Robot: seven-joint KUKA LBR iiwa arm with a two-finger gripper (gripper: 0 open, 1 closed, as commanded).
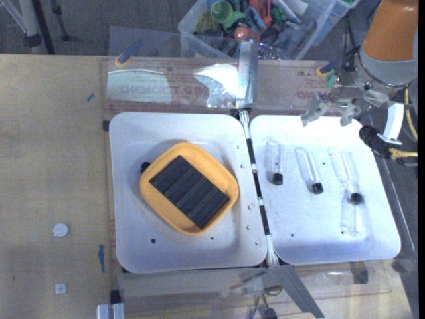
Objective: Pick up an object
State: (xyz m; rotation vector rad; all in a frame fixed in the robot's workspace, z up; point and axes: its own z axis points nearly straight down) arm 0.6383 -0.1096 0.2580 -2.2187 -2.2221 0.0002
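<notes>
A yellow square dish with a black slatted insert (188,187) lies in the left bin (126,244). The right bin (319,244) holds three clear tubes with black caps: one on the left (273,161), one in the middle (309,171), one on the right (346,173). Another clear piece (352,220) lies just in front of the right tube. My gripper (330,115) hangs over the far edge of the right bin, beyond the tubes, below the orange wrist band (393,28). It is open, with nothing between its fingers.
A clear tub of colourful toys (265,12) stands behind the bins. A metal bar (247,72) and crumpled plastic film (219,85) lie along the back edge. A small white disc (60,230) rests on the bare bench to the left. Cables (398,153) hang at the right.
</notes>
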